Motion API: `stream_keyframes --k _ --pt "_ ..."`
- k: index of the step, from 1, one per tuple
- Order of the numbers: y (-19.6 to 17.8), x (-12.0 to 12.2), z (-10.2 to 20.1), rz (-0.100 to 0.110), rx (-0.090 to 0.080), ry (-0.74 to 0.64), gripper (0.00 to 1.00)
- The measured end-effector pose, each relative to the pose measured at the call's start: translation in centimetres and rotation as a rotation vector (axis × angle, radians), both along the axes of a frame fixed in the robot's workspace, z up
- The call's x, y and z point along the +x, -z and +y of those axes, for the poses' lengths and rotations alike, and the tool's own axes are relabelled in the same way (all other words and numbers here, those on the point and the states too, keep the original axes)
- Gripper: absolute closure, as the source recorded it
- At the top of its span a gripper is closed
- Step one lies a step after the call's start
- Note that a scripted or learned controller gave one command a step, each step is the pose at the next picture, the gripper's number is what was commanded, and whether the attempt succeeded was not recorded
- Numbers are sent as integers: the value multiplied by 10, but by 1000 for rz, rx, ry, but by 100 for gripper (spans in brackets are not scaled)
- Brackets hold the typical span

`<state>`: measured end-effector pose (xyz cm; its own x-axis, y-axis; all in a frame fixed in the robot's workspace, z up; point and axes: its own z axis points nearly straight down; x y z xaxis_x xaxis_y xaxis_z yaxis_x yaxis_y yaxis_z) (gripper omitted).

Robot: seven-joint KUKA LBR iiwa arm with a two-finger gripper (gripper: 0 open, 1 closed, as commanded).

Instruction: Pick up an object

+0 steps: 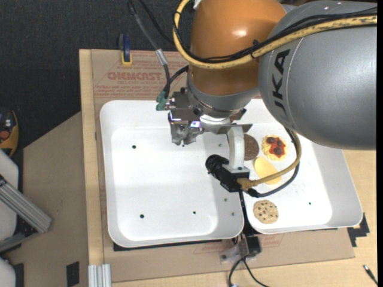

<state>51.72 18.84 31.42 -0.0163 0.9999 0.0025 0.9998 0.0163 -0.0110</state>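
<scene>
Grey KUKA arm [323,70] reaches in from the right, big orange wrist dome [230,31] high over the bins, tool pointing straight down. Gripper [182,133] hangs over the upper part of the left bin [143,184], near its back wall; can't tell if it's open or shut, nothing visibly held. A white bracket [236,151] with a black camera-like unit [224,172] sits below the wrist, over the seam between the bins. Yellow-black cable [281,37] loops around the dome.

Objects all in the right bin [326,202], along its left side: jam-topped tart [275,148], brown round cookie [250,147] partly behind the bracket, pale yellow piece [266,168], chocolate chip cookie [265,211] nearest the front. Gripper well apart from them.
</scene>
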Motion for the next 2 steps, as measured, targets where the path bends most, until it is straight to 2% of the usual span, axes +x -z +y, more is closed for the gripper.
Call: stream_keyframes --k 1,2 --pt "-29 -18 7 -14 0 13 100" --pt "-60 -30 3 -16 0 15 100"
